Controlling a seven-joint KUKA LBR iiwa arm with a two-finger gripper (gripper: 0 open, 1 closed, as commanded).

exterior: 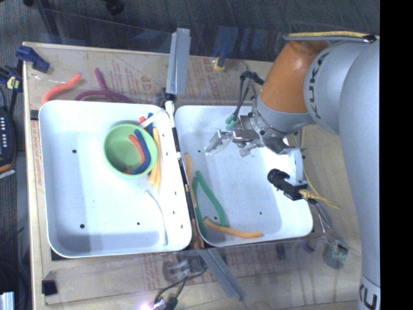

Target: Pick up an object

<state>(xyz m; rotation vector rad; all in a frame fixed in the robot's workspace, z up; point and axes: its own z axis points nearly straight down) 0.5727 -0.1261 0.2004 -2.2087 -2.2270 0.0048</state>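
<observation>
My gripper (226, 144) hangs over the upper middle of the right bin (290, 221), open, with nothing between its fingers. Below and left of it a green curved piece (208, 199) lies on the bin floor. A long orange curved piece (233, 233) rests near the bin's front wall, and a short orange strip (188, 165) lies along its left wall. In the left bin (71, 225) a green bowl (119, 150) holds a red curved piece (138, 146), with blue and orange pieces at its right rim.
A white strip (158, 208) lies in the left bin below the bowl. Behind the left bin, on the bench, are an orange tool (61, 88), a purple cable (103, 95) and a blue clamp (32, 58). A grey upright bar (178, 60) stands behind the gap between the bins.
</observation>
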